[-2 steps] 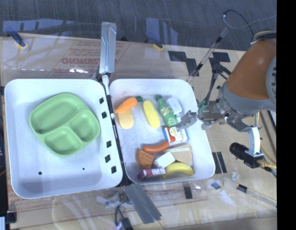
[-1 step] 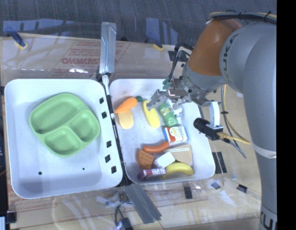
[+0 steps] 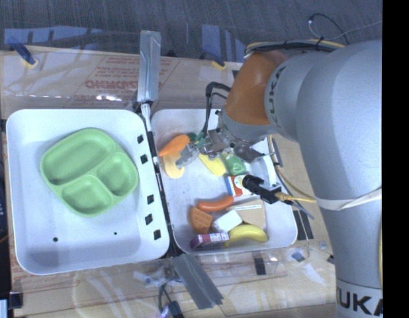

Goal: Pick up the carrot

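Orange carrot (image 3: 173,144) lies at the right bin's (image 3: 284,240) upper-left corner, touching a yellow slice (image 3: 173,170). Gripper (image 3: 190,153) sits just beside it, finger gap unclear. Judged approach stage; next, straddle the carrot and close.

We see a bulky arm (image 3: 337,138) of smooth light-grey casing, with a rounded orange band (image 3: 252,91) above the wrist. Black letters, partly cut off, mark the grey shell at the lower right of the frame. Thin black and yellow cables (image 3: 294,45) loop over the orange section.
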Robot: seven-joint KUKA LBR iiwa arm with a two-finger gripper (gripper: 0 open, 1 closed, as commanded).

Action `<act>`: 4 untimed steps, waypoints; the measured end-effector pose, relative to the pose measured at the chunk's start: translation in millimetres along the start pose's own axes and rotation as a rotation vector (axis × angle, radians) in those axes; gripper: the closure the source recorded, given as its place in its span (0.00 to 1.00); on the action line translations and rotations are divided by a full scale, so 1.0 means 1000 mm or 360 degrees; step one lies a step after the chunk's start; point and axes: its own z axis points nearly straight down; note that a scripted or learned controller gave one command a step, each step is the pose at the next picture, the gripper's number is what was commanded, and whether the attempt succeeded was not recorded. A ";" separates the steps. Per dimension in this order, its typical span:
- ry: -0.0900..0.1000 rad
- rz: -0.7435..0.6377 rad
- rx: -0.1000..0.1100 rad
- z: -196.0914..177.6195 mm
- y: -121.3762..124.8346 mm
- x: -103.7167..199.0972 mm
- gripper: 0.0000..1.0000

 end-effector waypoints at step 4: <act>-0.0001 -0.0946 -0.0001 0.017 0.015 0.001 0.00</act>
